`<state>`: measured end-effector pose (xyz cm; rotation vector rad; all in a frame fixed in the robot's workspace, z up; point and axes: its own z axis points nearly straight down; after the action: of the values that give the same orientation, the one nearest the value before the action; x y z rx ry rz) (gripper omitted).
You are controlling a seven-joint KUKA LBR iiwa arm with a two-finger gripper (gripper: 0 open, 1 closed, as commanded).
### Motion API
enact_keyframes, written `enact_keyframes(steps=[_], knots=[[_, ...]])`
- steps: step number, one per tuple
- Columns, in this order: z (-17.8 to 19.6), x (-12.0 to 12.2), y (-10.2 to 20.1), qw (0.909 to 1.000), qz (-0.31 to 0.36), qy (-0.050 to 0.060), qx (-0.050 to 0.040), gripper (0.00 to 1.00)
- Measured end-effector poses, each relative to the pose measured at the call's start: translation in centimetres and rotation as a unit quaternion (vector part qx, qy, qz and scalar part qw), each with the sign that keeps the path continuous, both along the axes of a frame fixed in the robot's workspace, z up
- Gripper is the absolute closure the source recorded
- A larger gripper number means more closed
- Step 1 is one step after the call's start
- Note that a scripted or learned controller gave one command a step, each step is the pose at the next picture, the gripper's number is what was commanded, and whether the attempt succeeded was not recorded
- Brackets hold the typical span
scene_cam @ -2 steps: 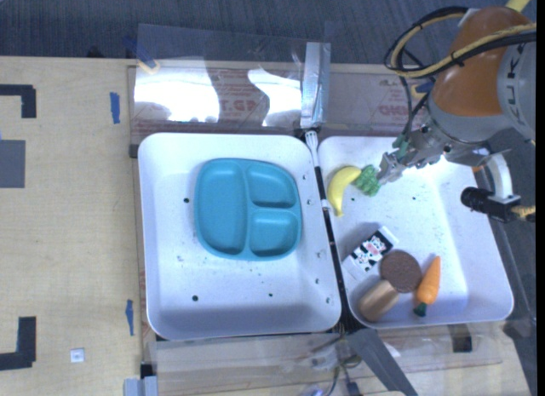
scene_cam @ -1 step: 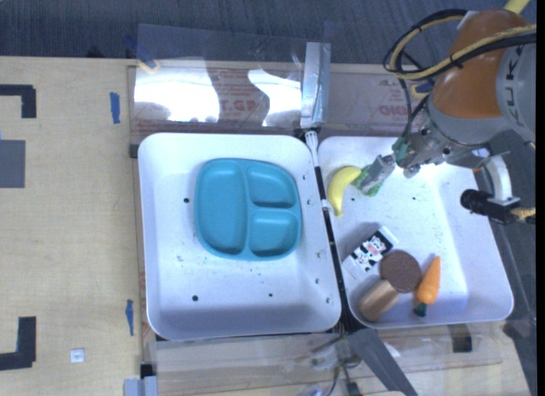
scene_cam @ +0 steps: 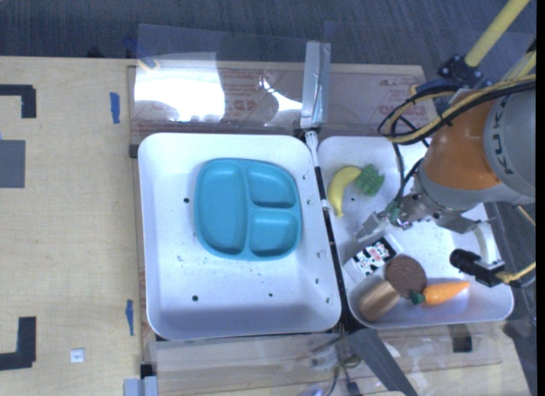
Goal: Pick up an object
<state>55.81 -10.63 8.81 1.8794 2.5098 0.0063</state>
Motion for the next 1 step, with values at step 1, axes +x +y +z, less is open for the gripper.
enact_keyframes(steps=[1], knots=[[0.02, -5.87, -1.24, 0.9959, -0.09, 0.003, 0.0009, 0.0]])
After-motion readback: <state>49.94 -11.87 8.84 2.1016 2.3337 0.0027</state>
